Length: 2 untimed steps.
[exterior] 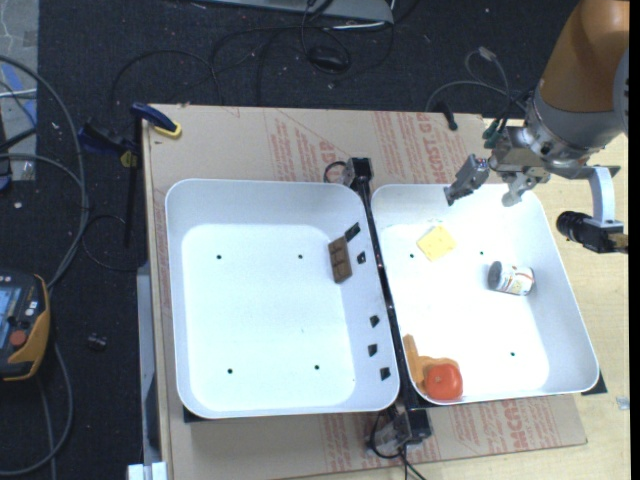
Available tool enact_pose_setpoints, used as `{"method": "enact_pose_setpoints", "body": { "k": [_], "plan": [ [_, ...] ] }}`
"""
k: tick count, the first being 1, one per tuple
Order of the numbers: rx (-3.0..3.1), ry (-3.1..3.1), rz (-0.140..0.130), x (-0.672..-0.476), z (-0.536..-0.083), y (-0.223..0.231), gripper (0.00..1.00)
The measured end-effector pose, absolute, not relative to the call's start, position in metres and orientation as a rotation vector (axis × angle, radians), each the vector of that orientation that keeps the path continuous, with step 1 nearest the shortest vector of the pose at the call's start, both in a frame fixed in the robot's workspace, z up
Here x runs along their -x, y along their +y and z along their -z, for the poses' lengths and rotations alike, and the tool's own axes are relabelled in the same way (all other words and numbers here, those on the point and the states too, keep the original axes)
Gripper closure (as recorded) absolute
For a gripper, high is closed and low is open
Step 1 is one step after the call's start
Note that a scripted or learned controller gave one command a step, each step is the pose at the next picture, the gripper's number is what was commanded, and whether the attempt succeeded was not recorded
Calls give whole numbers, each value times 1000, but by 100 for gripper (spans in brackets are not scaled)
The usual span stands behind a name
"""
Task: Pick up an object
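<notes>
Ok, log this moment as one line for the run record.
arm: over right bin's far edge | claw: open, holding nothing | right bin: yellow piece, small can, orange toy | left bin: brown bar

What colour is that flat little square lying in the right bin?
The flat square is pale yellow, clearest in the camera view.

Small white can — toppled, right bin

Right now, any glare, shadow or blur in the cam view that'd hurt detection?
Camera view: even light, white bins bright, left bin a bit washed out but no hard glare; gripper casts no strong shadow; yellow piece, small can and orange toy are soft but readable; overall low resolution.
</notes>
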<state>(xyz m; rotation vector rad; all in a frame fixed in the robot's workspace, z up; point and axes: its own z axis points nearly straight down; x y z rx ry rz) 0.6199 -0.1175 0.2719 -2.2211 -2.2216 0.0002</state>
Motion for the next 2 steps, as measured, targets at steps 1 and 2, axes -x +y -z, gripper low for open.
{"method": "enact_pose_setpoints", "body": {
  "k": [1,2],
  "plan": [
    [2220,-2222,0,-611,-275,-104,0],
    [2222,-2222,0,-654,-270,-122,0]
  ]
}}
